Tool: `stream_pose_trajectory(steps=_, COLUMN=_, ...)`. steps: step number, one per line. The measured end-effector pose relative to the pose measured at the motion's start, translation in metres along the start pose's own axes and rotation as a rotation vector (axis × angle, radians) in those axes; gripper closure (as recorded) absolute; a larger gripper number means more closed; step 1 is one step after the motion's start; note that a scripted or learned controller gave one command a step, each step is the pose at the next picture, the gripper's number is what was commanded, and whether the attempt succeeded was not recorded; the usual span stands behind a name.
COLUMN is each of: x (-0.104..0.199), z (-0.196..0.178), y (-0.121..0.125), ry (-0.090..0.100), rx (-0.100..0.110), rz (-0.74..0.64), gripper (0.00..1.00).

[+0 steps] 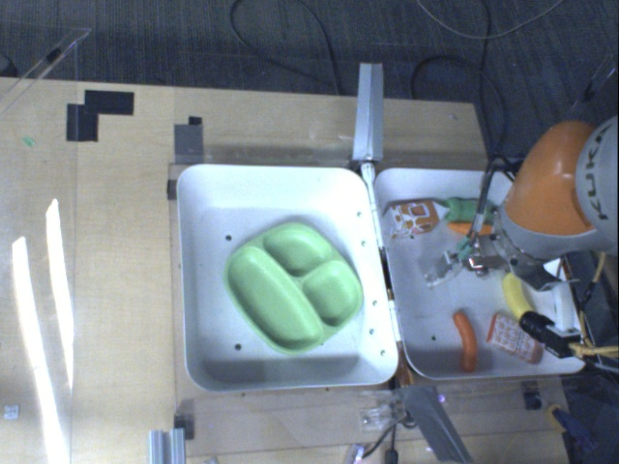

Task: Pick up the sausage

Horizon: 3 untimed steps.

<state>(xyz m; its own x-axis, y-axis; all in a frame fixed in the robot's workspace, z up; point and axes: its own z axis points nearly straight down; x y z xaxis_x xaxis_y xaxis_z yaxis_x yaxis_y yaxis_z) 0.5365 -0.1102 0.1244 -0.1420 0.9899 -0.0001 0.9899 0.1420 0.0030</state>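
My hand (453,264) hovers above right bin (426,356), open, holding nothing. Sausage (466,340) lies nearer front; centre over its middle, straddle narrow width.

You look down from above at a slant on both bins (193,259), fairly near; the arm (556,187) enters at frame right.

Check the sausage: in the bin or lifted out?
In. The sausage lies flat on the right bin's floor, near its front edge, apart from the end effector.
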Motion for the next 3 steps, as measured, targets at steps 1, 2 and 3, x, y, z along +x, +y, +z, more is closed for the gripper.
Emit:
stream_pose_trajectory(steps=1, x=0.004, z=0.035, y=-0.045, ry=-0.003, rx=-0.011, rz=-0.034, gripper=0.00)
stream_pose_trajectory(steps=2, x=0.005, z=0.024, y=-0.041, ry=-0.004, rx=-0.019, rz=-0.036, gripper=1.00)
stream_pose_trajectory(steps=3, x=0.005, z=0.024, y=-0.041, ry=-0.004, rx=-0.019, rz=-0.036, gripper=0.00)
